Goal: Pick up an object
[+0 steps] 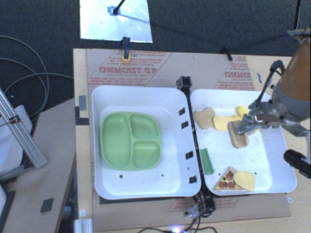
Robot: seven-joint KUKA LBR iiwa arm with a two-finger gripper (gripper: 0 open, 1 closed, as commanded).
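**Overhead: claw lowered over the toy food in the right bin**

Overhead, two white bins are seen side by side on a bench (146, 67) covered with printed cardboard. The left bin (102, 101) is occupied by a green divided plate (130, 140), which lies flat toward its left side. The right bin (286, 178) is reached by the arm (296, 89) from the right edge, an orange band being visible above the wrist.

The claw (244, 125) is positioned low over the upper middle of the right bin. Whether its fingers are parted or closed cannot be told, since they are dark and merge with the items beneath; nothing can be confirmed as gripped.

Directly below the claw a tan, bread-like piece (238, 139) is found, lying flat on the bin floor. Just beside it to the left a pale yellow piece (221, 123) is placed, and touching that, further left, a tan lobed piece (204, 118). A small yellow item (242, 111) is seen just above the claw.

Near the front of the right bin a pizza slice (226, 181) is laid, with a yellow chip-like piece (245, 180) overlapping its right side. A green stick (206, 161) rests along the left wall of that bin, close to the divider between the bins.
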